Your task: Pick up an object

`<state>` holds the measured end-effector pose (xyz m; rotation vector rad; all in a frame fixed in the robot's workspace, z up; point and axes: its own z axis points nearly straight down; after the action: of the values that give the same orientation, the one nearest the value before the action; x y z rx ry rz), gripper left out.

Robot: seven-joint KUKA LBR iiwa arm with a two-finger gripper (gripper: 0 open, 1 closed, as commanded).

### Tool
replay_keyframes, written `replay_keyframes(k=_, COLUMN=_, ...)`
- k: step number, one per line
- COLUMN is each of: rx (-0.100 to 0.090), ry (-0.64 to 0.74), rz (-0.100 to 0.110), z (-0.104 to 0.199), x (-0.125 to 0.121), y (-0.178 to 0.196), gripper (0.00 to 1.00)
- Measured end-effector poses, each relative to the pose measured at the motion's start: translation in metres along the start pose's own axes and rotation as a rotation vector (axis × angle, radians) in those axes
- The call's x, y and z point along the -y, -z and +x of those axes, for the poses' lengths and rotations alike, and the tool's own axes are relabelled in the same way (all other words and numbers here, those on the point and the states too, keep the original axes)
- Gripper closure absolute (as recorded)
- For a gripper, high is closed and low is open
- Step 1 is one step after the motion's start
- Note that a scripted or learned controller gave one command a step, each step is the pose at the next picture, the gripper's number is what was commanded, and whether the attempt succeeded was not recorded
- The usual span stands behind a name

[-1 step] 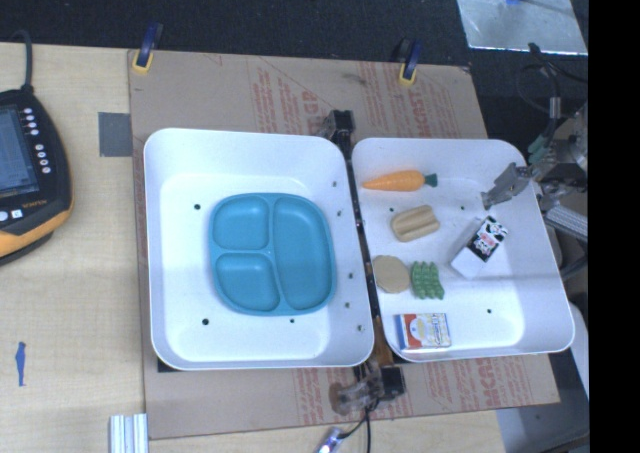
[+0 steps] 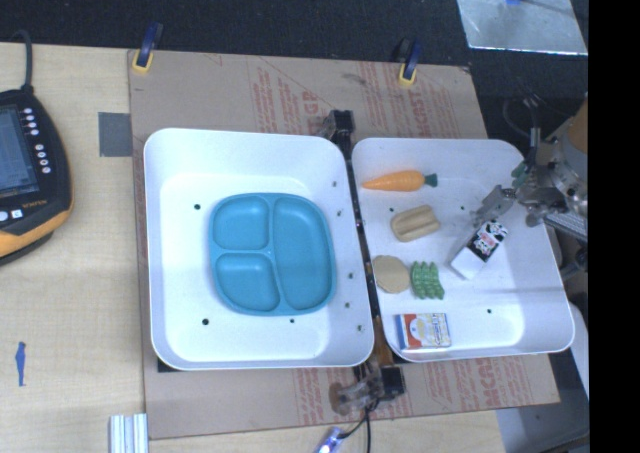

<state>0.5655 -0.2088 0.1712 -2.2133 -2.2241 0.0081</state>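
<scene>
Camera view: two white bins side by side on a cardboard-covered bench. In the left bin (image 2: 170, 331), a blue divided plate (image 2: 272, 252), lying flat near the middle. In the right bin (image 2: 520, 326), several toy foods: an orange carrot (image 2: 398, 181) toward the far wall, a tan bread roll (image 2: 415, 223) below it, a round beige cookie (image 2: 391, 274) touching a green ridged piece (image 2: 428, 280), and a small flat box with a red and blue label (image 2: 424, 330) by the near wall. Also there, a small white carton with black cow patches (image 2: 480, 247), tilted, toward the right side of the bin. Gripper (image 2: 510, 196) reaching in from the right edge, just above and to the right of the carton (close, but with nothing seen between the fingers). Jaw state impossible to tell from this slant. Off to the left on the bench, a black and orange teach pendant (image 2: 25, 171).
</scene>
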Motion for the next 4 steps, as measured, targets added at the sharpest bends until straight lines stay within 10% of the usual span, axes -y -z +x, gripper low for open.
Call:
replay_keyframes(k=1, rx=0.001, ry=0.002, rz=-0.005, z=0.004, x=-0.013, y=-0.079, gripper=0.00)
replay_keyframes(k=2, rx=0.003, ry=0.004, rz=-0.006, z=0.003, x=-0.014, y=-0.068, gripper=1.00)
replay_keyframes(k=3, rx=0.000, ry=0.002, rz=-0.006, z=0.058, x=-0.054, y=-0.078, gripper=1.00)
replay_keyframes(k=4, rx=-0.002, ry=0.000, rz=-0.005, z=0.149, x=-0.065, y=0.022, gripper=1.00)
